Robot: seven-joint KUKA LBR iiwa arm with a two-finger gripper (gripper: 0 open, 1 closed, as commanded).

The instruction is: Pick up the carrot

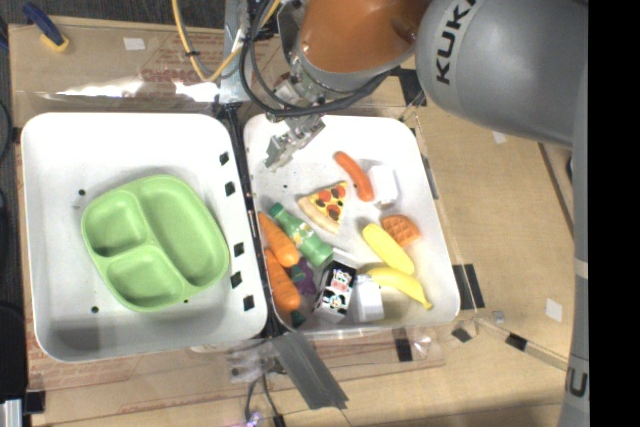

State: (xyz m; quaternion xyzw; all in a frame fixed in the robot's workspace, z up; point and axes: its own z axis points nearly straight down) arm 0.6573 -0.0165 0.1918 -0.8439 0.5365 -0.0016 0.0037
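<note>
Two white bins sit side by side; take the right bin (425, 175) as the reference. Its neighbour holds a green tray (155, 240).

The carrot (280, 260) lies along the right bin's inner wall, the one shared with the other bin, running from mid-wall toward the near corner. It may be two orange pieces end to end; the view does not settle this. A green bottle (305, 233) touches it on the side toward the bin's middle. Near the bin's centre lie a pizza slice (328, 203) and a sausage (353, 173); a banana (395, 265) occupies the near outer part.

The gripper (285, 147) hangs over the bin's far inner corner, well apart from the carrot. Its fingers grasp nothing; whether they are spread or closed cannot be told.

Step in hand: approach, grasp not yet made. The next move calls for travel along the inner wall toward the near corner, then descent with the fingers set across the carrot's narrow width. Wall and bottle leave little finger room.
</note>
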